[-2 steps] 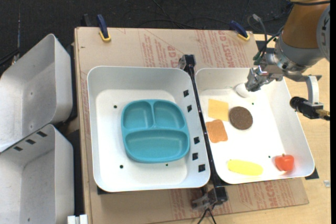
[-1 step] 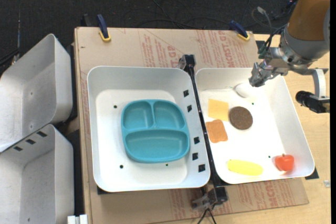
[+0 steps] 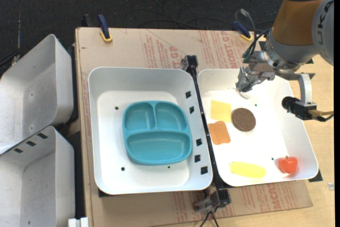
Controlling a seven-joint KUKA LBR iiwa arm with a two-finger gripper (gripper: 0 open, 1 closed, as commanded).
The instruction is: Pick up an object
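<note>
The right bin (image 3: 297,135) holds several small items: a yellow square (image 3: 220,110), an orange-brown square (image 3: 219,132), a round brown patty (image 3: 244,119), a long yellow piece (image 3: 247,169) and a red tomato-like piece (image 3: 288,165). My gripper (image 3: 245,85) hangs over the back part of that bin, above and just behind the patty, with the grey arm and orange band up to the right. Nothing shows between its fingers.
The left bin (image 3: 101,130) holds a teal divided plate (image 3: 157,132). A black divider (image 3: 201,125) runs between the bins. Spare white bins (image 3: 32,93) stand off the bench at the left. Blue-and-yellow clamps (image 3: 105,29) grip the back edge of the board.
</note>
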